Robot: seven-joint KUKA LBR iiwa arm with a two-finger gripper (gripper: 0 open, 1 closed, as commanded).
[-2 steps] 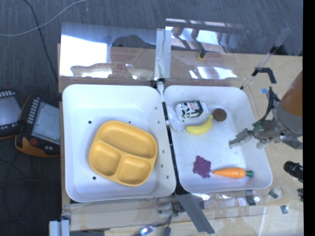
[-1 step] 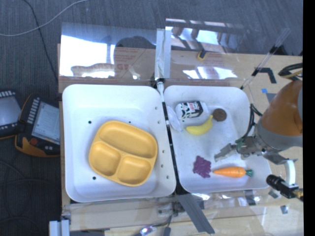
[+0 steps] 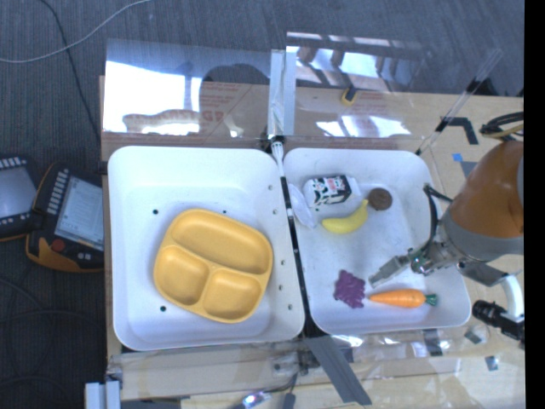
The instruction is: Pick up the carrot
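Two white bins sit side by side on the bench. The left bin [image 3: 136, 194] holds a yellow tray [image 3: 213, 264] with three compartments, lying flat and a little askew, nothing in any of them.

The right bin [image 3: 400, 164] holds the food. Near its back wall lies a small carton [image 3: 328, 191] with a black-and-white cow pattern, tipped on its side. Just in front of it is a banana [image 3: 347, 221], curved, touching or nearly touching the carton. Beside the banana's right end sits a small brown round thing [image 3: 380, 199]; I cannot tell what it is. Toward the front of the bin lie purple grapes [image 3: 348, 289], and just right of them the carrot [image 3: 398, 298], flat on the floor of the bin, its green top pointing right, close to the front wall.

The arm [image 3: 490, 203] comes in from the right over the bin's edge. Its gripper [image 3: 393, 270] hangs just above and behind the carrot, pointing left toward the grapes. It has hold of nothing; how far its jaws are parted I cannot tell from here.
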